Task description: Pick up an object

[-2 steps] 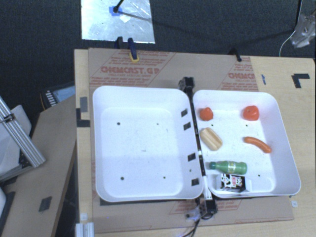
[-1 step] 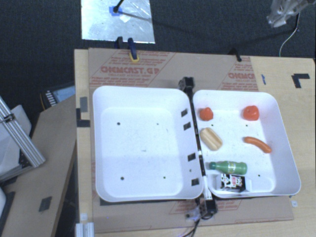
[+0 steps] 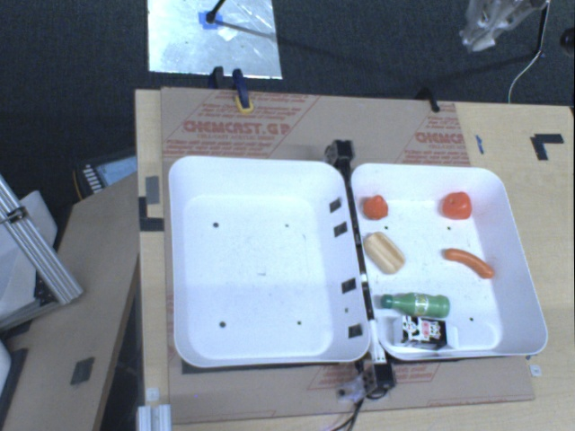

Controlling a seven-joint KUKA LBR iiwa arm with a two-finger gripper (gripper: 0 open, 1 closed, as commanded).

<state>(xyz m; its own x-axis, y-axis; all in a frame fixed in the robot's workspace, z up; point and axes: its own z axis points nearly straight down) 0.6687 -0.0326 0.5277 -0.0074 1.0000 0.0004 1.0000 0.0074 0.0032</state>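
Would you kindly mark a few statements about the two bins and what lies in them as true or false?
1. The green bottle lies on its side in the right bin. True.
2. The sausage rests in the left bin. False: it lies in the right bin, near the right wall.
3. The bread roll sits close to the divider between the bins. True.
4. The bottle stands beside the two red items. False: the small carton is its neighbour, at the near edge.

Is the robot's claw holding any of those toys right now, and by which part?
Nothing is held. The gripper hangs far above the right bin, with nothing between its fingers.
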